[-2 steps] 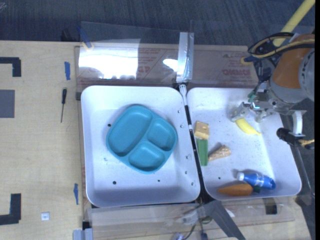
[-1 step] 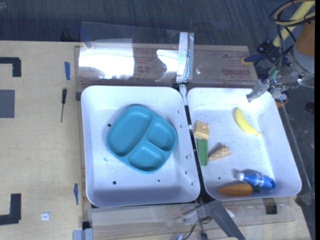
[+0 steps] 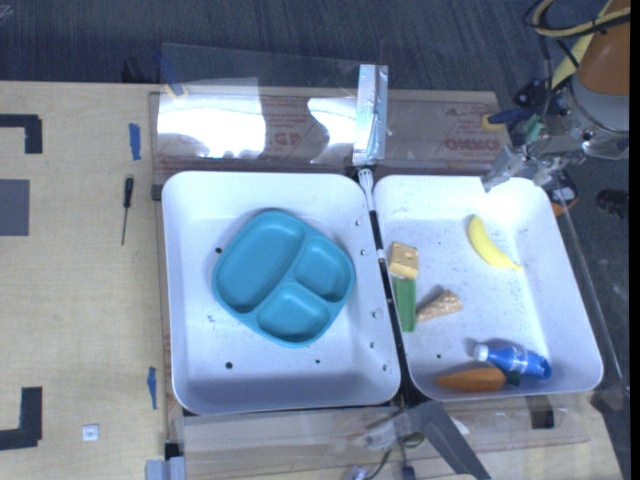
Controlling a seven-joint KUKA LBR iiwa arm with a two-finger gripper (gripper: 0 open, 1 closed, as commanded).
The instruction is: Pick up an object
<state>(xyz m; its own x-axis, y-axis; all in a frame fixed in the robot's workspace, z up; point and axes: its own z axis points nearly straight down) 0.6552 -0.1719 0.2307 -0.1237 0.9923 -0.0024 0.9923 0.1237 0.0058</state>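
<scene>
The right bin (image 3: 530, 298) holds several objects. A yellow banana (image 3: 490, 243) lies near its far right side. A tan block (image 3: 404, 261) and a green stick (image 3: 405, 304) sit against the left wall, with a tan wedge-shaped piece (image 3: 439, 307) beside them. A blue bottle (image 3: 512, 359) and an orange carrot (image 3: 472, 379) lie along the near edge. My gripper (image 3: 524, 164) hangs over the bin's far right corner, above and behind the banana, with nothing visibly held.
A blue divided plate (image 3: 285, 276) lies in the left bin (image 3: 190, 298). A clear plastic sheet and a metal bracket (image 3: 370, 113) stand behind the bins. Cables (image 3: 560, 8) loop around the arm at the top right.
</scene>
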